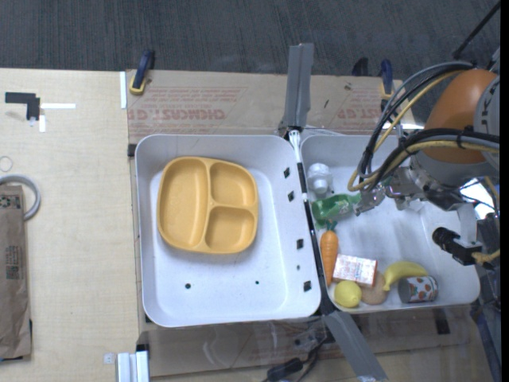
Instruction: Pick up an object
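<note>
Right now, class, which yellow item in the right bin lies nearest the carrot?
The lemon, just below the carrot's tip at the bin's front-left corner; the banana lies farther right, beyond the small box.

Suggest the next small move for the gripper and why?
Probably a short drop onto the green bottle and a close. The gripper sits at the bottle's right end in the right bin, with nothing seen between its fingers. The carrot lies just below, so a straight descent seems safest.
</note>
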You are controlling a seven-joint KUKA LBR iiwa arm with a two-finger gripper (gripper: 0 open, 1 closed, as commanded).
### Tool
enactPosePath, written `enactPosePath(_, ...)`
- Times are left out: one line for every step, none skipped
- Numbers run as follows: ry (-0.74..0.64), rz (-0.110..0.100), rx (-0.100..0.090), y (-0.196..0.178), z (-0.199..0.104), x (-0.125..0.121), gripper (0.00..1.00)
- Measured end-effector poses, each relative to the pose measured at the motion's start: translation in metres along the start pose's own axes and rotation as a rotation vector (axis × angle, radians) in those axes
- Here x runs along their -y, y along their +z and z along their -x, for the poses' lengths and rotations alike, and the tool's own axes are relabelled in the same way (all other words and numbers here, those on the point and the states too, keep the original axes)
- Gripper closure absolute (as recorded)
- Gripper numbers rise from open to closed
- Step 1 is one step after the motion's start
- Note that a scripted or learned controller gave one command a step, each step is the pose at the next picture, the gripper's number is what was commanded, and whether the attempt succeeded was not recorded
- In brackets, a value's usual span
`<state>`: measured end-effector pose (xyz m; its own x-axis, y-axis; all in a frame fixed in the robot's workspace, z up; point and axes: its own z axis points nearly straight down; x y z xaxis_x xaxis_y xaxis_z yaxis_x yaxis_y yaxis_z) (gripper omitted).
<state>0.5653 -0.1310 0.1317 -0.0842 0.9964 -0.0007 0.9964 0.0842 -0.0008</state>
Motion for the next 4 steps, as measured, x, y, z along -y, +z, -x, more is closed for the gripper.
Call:
enactPosePath(-0.109, -0.001, 0.0, -0.017, -0.009, 0.061, 0.0)
enactPosePath(-0.35, -0.001, 0.0, -0.009, -0.028, 0.049, 0.0)
enactPosePath(-0.295, 0.012, 0.002, 0.035, -0.027, 0.082, 0.0)
enactPosePath(-0.48, 0.002, 0.0, 0.039, 0.013, -0.008, 0.0)
